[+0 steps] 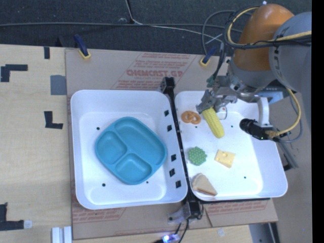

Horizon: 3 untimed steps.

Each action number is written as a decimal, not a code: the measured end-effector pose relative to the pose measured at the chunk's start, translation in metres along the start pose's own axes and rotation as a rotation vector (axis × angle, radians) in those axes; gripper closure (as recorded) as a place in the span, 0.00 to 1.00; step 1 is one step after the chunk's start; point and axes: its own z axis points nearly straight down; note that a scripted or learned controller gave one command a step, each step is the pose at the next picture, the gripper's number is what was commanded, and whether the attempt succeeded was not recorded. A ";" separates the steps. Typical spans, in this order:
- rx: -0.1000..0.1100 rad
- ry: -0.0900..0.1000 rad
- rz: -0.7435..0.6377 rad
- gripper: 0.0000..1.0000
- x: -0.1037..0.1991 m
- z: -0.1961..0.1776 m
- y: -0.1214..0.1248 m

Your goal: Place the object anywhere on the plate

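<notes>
A sandwich wedge (204, 185), broccoli (197, 156) and cheese cube (225, 158) are seen nearest in the right bin (271, 178); the blue plate (130, 149) lies in the left bin (86, 135). Farther back, the corn cob (213, 122) is gripped between the closed fingers of the gripper (213, 105), beside a pretzel (191, 117).

Grey arm (296, 39) with orange band, yellow and black cables.

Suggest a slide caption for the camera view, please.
Gripper poised at the corn in the right bin; blue plate waits left.
</notes>
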 end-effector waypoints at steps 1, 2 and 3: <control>0.001 0.000 0.000 1.00 0.054 -0.005 0.007; 0.002 -0.001 0.001 1.00 0.107 -0.009 0.009; 0.004 -0.002 0.001 1.00 0.160 0.010 0.004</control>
